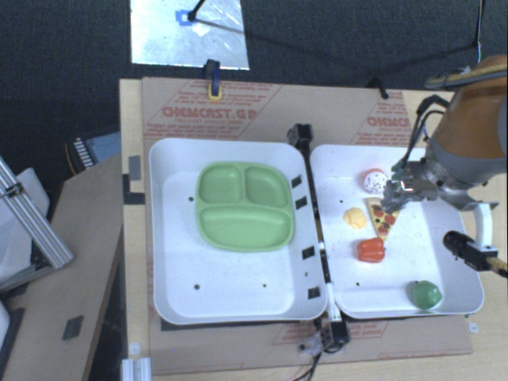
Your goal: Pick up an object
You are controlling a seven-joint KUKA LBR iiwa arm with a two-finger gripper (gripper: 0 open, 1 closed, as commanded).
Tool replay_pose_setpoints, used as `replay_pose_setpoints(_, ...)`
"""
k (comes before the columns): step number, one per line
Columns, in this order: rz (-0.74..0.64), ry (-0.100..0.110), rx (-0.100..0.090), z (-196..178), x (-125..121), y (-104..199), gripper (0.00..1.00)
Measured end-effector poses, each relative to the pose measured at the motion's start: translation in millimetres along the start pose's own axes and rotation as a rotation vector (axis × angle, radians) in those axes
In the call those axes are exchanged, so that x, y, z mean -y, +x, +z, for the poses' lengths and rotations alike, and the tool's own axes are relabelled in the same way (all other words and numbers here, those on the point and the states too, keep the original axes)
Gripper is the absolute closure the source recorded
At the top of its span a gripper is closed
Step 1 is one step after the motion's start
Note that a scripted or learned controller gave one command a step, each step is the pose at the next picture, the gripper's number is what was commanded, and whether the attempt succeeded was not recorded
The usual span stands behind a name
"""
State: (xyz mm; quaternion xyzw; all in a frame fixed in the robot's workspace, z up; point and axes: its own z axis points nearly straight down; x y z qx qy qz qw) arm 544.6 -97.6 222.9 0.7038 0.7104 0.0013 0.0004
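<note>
Several toy foods lie in the right bin [444, 244]: a white and red round piece [374, 181], a yellow lump [355, 217], a pizza slice [382, 220], a red pepper [371, 249] and a green ball [425, 294]. My gripper [390, 197] hangs low over the top end of the pizza slice, just right of the white and red piece. Its fingertips are too small and dark to read.
The left bin [171, 268] holds a green divided plate [243, 205]. A black divider with clips [311, 213] runs between the bins. The arm's grey body and orange band [476, 125] cover the right bin's far right corner. Cardboard [238, 109] lies under both bins.
</note>
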Motion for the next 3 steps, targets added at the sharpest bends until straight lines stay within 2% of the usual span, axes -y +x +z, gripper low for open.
replay_pose_setpoints(2,-0.001,-0.001,-0.001,-4,-32,102,1.00)
replay_pose_setpoints(3,-0.001,0.000,-0.002,-14,-33,157,1.00)
